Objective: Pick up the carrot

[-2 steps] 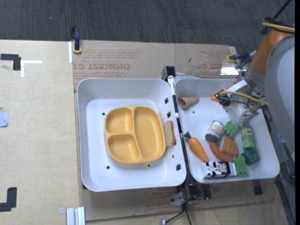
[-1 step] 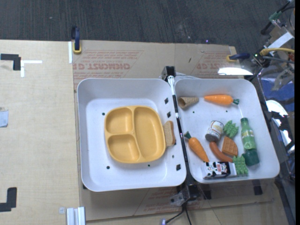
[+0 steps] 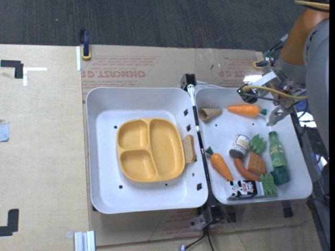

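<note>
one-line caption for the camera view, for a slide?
Gripper beside a carrot in the right bin; second carrot nearby.

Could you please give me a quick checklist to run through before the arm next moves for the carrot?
1. Target chosen: not ok; two carrots, top carrot and lower carrot, lie in the right bin.
2. Top carrot unobstructed: ok.
3. Lower carrot unobstructed: ok, though the sausage lies near.
4. Gripper above a carrot: not ok; it is right of the top one.
5. Finger state: cannot tell.
</note>
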`<state>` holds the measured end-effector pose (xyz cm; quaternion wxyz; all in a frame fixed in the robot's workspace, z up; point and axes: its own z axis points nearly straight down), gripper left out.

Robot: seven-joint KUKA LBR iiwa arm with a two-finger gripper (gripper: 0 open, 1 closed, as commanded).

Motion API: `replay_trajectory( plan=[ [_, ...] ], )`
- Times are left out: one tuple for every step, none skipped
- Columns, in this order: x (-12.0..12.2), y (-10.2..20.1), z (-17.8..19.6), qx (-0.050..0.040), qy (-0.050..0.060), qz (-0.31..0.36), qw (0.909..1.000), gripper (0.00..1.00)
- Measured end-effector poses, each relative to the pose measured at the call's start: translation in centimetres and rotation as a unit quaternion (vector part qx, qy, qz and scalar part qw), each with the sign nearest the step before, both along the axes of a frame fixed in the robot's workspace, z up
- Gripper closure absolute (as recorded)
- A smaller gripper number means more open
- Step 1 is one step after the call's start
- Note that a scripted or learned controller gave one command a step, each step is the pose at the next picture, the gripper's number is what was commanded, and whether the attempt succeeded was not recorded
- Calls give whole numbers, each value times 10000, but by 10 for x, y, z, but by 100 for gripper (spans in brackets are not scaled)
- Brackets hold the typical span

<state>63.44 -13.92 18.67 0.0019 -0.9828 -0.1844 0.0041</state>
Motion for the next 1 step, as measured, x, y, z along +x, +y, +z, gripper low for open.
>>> replay_trajectory(
  plan=[
    [-57, 29, -96, 1, -13, -128, 9999, 0]
  ],
)
